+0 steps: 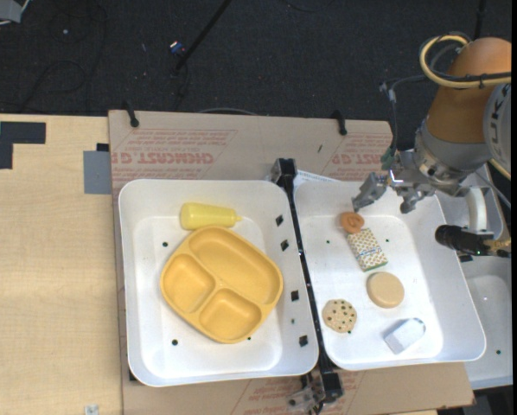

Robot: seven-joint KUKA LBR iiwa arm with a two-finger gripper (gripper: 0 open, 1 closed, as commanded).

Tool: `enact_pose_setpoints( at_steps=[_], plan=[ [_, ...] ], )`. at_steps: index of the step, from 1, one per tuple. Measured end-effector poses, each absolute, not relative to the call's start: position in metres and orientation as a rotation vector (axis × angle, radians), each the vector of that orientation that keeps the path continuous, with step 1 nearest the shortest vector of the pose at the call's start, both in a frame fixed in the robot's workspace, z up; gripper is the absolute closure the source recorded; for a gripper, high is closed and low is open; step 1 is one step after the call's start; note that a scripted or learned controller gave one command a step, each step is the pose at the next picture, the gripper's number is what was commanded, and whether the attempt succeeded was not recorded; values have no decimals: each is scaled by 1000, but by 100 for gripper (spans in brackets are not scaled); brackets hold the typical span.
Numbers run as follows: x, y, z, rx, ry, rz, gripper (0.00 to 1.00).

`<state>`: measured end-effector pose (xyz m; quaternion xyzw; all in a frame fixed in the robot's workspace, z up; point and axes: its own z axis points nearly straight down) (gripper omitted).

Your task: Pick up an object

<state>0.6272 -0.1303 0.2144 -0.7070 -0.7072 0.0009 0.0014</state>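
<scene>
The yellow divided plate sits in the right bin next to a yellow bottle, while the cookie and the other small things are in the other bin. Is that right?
Not quite. The camera view shows the yellow divided plate in the left bin, not the right one. The rest holds: the yellow bottle lies beside it, and the cookie and the other small things are in the other bin.

I work in a robotics lab, not a kitchen: my grey arm (466,128) with its orange band reaches over a plywood bench (42,266) where two shallow white bins (129,284) sit on flattened printed cardboard (241,145). Loose cables (207,24) trail across dark carpet beyond the bench's far edge.
</scene>
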Motion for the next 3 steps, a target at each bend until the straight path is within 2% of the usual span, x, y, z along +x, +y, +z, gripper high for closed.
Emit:
enact_pose_setpoints(
  at_steps=[2, 3],
  plan=[
    [636, -127, 92, -2221, -2227, 5, 0],
    [639, -129, 93, -2225, -2230, -2, 0]
  ],
)
